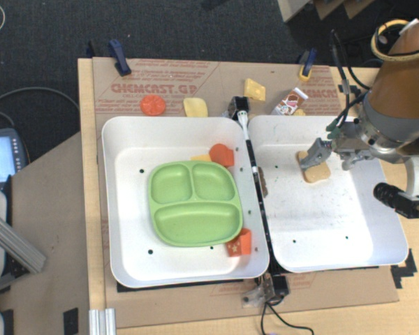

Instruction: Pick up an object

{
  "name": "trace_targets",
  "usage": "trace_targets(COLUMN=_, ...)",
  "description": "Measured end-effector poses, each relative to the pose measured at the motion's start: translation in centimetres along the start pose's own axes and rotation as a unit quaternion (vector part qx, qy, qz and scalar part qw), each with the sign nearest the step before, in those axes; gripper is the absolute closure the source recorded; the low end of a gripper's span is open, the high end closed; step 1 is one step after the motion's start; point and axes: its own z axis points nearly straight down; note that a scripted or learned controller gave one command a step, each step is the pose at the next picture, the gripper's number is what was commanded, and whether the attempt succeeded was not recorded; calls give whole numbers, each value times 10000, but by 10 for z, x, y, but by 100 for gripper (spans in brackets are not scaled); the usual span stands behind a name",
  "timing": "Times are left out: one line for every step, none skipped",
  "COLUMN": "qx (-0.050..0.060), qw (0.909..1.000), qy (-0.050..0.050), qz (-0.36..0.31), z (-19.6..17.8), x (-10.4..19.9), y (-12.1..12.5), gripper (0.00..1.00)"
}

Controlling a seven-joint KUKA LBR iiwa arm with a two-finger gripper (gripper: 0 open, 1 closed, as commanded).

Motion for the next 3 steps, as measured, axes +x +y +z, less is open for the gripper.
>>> trace_targets(qx=59, qw=10000, qy=1, qz=23, z=136, x=-61, y=36, gripper=0)
trace_targets(qx=-34, qw=10000, qy=-9, qz=2, z=108, x=-128, y=121, gripper=0)
trace_targets(qx=37, qw=10000, qy=24, qz=-18, z=149, x=-64, y=72, gripper=0)
